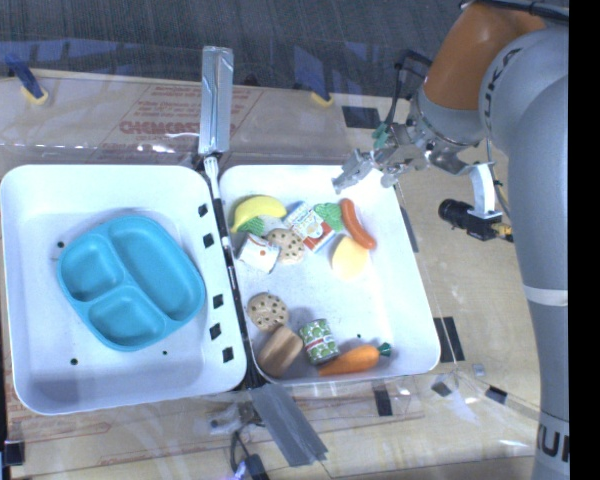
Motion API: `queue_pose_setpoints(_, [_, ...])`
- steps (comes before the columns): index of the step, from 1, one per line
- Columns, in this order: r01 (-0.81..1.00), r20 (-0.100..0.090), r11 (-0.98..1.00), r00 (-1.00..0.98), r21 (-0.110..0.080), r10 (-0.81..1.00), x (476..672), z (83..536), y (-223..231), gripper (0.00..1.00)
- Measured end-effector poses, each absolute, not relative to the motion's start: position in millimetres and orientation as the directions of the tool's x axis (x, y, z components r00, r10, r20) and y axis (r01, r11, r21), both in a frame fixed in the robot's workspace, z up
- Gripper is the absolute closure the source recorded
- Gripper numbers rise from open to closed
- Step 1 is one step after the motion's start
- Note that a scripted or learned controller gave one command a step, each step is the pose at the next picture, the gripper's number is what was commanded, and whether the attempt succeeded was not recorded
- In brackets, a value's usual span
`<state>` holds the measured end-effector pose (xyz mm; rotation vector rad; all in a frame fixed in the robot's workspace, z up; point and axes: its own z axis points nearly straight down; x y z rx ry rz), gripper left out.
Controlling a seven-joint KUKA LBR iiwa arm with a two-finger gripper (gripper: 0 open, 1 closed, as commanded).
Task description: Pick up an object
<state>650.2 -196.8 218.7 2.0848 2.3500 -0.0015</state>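
Hand (352,176): poised open, nothing held. Toy sausage (357,224): lies just below the hand in the right bin (410,298). Judged light, stiff, smooth-skinned; best gripped across its narrow middle.

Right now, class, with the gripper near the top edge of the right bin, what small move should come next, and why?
Probably lower the gripper toward the toy sausage just below it: the gripper sits above the right bin and holds nothing visible.
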Motion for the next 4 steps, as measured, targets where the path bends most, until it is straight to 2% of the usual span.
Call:
queue_pose_setpoints(1, [0.993,0.002,0.119,-0.119,-0.009,0.993,654.8,135,-208,0.0])
queue_pose_setpoints(2, [0.999,-0.002,0.05,-0.05,0.007,0.999,660.7,99,-208,0.0])
queue_pose_setpoints(3, [0.998,-0.003,0.057,-0.057,0.009,0.998,662.4,111,-207,1.0])
queue_pose_setpoints(4, [0.93,0.0,0.368,-0.368,0.002,0.93,658.3,94,-148,1.0])
